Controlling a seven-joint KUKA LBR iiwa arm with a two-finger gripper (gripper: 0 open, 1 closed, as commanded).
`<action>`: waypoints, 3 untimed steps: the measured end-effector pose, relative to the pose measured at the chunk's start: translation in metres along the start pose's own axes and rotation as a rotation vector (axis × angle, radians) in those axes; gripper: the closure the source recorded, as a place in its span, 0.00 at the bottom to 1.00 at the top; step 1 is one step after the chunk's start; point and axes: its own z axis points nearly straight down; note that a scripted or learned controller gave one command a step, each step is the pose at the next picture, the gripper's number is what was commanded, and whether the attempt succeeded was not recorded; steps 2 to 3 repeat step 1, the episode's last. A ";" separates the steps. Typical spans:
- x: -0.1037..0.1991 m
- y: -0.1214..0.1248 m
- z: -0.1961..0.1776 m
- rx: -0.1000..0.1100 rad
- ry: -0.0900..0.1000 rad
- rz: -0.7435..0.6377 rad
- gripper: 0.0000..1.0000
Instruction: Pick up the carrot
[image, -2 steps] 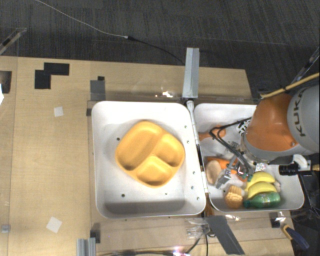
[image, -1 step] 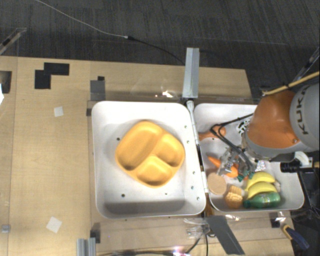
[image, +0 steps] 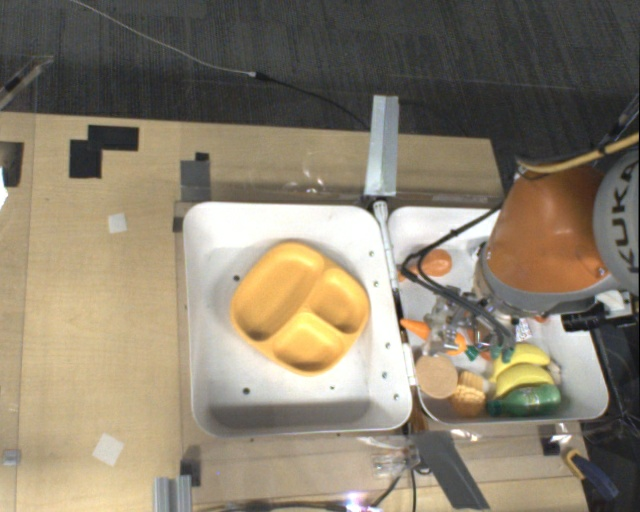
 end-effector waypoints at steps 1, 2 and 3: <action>0.018 0.051 -0.037 0.001 0.003 0.309 1.00; 0.018 0.051 -0.037 0.001 0.003 0.309 1.00; 0.018 0.051 -0.037 0.001 0.003 0.309 1.00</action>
